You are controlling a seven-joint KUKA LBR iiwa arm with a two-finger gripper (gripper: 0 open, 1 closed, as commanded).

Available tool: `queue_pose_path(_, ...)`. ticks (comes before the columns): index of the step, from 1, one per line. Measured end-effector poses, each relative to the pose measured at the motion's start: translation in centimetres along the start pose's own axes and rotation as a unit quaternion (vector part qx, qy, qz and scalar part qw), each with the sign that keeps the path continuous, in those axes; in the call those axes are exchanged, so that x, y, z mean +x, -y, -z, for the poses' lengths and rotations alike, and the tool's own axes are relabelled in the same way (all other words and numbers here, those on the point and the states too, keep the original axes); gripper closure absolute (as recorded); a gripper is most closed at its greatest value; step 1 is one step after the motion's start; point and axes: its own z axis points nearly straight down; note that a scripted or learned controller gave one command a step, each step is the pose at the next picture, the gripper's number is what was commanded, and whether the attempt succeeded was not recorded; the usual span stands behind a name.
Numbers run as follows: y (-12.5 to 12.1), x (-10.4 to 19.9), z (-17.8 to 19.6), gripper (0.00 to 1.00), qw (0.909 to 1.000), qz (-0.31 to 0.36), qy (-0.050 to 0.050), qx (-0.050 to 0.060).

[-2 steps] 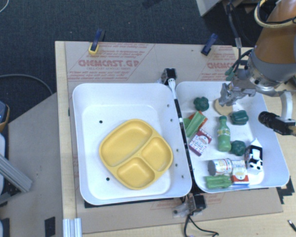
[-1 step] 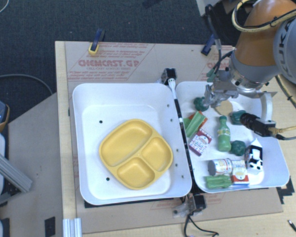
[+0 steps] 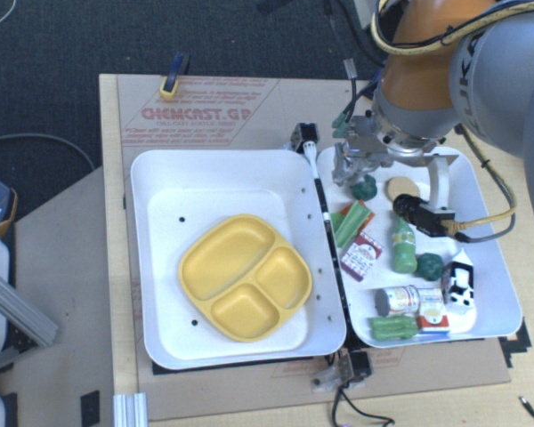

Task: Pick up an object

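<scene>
The bench top is a sheet of brown board [image 3: 205,114] printed in red with "CHEMCAST GP" in large letters; the finer lines around it are too small to read. A blue and yellow clamp [image 3: 173,76] bites its far edge.

The left bin [image 3: 151,238] holds a yellow divided plate [image 3: 246,277] with three compartments, lying on the bin's floor with bare white floor all round it, widest on the far side and toward the left wall.

The right bin [image 3: 498,274] is crowded. Along the shared wall lie a green packet [image 3: 351,221] and a small red and white sachet [image 3: 360,258] whose print I cannot make out. Further right are a green bottle [image 3: 403,245], a dark green lump [image 3: 430,266], a black and white cow toy [image 3: 461,286], a can [image 3: 409,301] on its side with a label I cannot read, and a green piece [image 3: 392,328] at the near edge. A tan disc [image 3: 402,188] lies at the far end.

The gripper [image 3: 356,169] is down in the far left corner of the right bin, close to the dividing wall, just above a small dark green object [image 3: 365,188]. I cannot tell whether it has closed on anything. The grey arm with its orange band [image 3: 436,25] covers the bin's far right.
</scene>
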Motion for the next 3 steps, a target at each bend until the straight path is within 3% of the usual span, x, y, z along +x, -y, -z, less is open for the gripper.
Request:
queue_pose_path(1, 0.5, 5.0, -0.9, 1.0, 1.0, -0.001, 0.0, 0.003)
queue_pose_path(3, -0.5, 4.6, -2.3, 1.0, 1.0, -0.003, 0.001, 0.001)
